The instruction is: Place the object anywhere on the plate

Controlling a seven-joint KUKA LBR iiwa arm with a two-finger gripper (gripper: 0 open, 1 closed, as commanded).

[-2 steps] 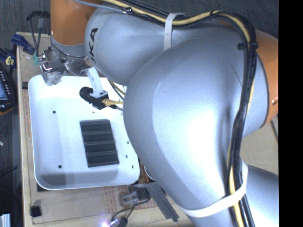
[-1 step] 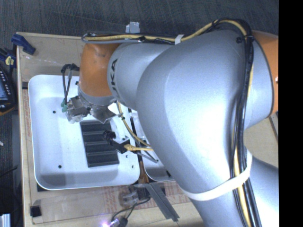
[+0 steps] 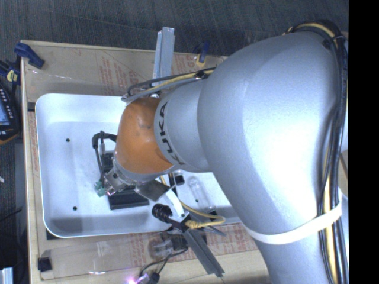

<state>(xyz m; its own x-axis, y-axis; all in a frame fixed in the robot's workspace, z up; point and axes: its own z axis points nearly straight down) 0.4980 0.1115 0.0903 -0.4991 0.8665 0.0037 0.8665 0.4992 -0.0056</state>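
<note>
Where the big grey arm (image 3: 260, 135) leans in from the right, it covers most of the bench (image 3: 89, 58). Its orange band (image 3: 139, 138) hangs over the left white bin (image 3: 53, 158). The gripper (image 3: 109, 185) points down into that bin, just above the floor. I cannot tell how it is set. The plate and the object are hidden.

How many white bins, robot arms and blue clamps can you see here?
White bin: 1
Robot arm: 1
Blue clamps: 1 clear at the bench's top left corner; another bluish bit by the top edge may be a second, too hidden to tell
Total: 3 sure things
</note>
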